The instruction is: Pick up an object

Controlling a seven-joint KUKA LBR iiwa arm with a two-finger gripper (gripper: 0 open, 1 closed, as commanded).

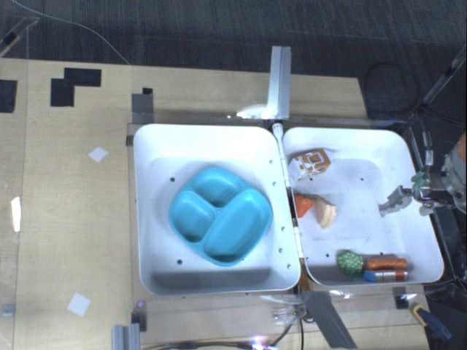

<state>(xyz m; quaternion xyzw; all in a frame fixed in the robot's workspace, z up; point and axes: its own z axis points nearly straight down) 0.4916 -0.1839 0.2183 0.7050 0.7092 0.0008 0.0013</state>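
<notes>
The gripper (398, 200) hangs spread and empty over the right bin (365, 148); the orange wedge (303, 205) (touching a cream piece (325, 214)) needs a centred, straight-down approach

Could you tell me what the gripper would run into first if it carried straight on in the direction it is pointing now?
The gripper points leftward over the right bin. Along that line lies bare bin floor, then most likely the pale wedge beside the orange piece. Its height above the floor is unclear, so it might pass over them.
</notes>
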